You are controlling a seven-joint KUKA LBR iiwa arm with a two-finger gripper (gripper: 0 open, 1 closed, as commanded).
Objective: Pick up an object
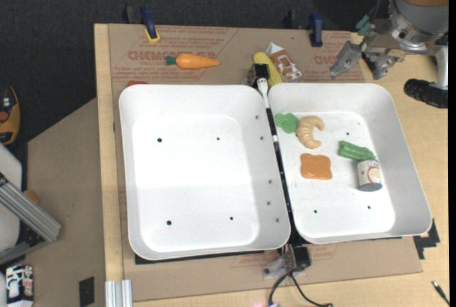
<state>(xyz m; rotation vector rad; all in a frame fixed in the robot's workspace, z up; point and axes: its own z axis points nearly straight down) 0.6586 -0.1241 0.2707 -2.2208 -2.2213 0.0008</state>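
claw (pixel 362 60) above right bin's (pixel 399 220) far rim | seemingly holding nothing | croissant (pixel 310 129) inside

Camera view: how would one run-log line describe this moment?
gripper: above right bin's far rim, holding nothing | croissant, toast, can: in bin

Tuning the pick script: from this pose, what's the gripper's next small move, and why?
Probably come in over the right bin and down toward the croissant. The gripper hangs beyond the bin's far rim with nothing between its fingers, and the croissant lies nearest it.
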